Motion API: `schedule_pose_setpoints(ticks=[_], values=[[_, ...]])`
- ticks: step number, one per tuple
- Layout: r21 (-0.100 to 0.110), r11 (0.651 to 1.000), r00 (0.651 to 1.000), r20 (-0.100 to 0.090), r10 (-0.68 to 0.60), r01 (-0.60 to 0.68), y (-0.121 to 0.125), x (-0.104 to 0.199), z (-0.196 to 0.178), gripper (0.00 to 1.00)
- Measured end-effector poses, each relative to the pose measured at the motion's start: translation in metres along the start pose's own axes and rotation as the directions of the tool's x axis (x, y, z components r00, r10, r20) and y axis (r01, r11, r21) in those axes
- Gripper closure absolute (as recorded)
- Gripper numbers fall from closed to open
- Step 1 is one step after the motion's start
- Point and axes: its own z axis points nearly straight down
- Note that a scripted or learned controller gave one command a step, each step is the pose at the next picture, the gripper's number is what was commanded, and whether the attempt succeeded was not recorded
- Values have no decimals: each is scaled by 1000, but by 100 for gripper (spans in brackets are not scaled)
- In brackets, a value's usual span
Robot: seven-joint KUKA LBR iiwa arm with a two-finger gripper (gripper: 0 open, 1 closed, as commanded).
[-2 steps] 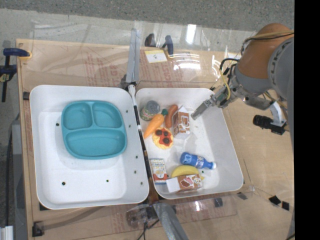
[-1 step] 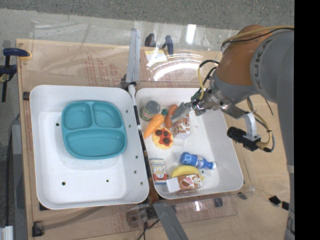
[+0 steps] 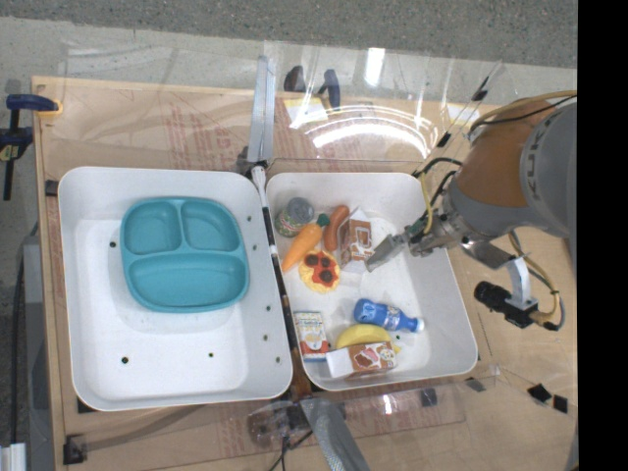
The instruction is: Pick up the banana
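The yellow banana lies near the front of the right bin, partly covered by a white and brown packet in front of it. A blue bottle lies just behind it. My gripper hangs over the middle of the right bin, above and behind the banana, next to a brown and white carton. Nothing shows between its fingers.
The right bin also holds an orange carrot, a sausage, a pizza slice, a grey round item and a small carton. A teal divided plate sits in the left bin.
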Motion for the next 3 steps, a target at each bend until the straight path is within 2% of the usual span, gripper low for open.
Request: schedule_pose_setpoints(ticks=[1, 2, 3], values=[[-2, 1000, 1000, 0, -25, 25, 43, -37, 22, 0], [-1, 991, 991, -1, -132, 132, 17, 78, 14, 0], [-4, 983, 983, 3, -183, 183, 63, -9, -23, 0]])
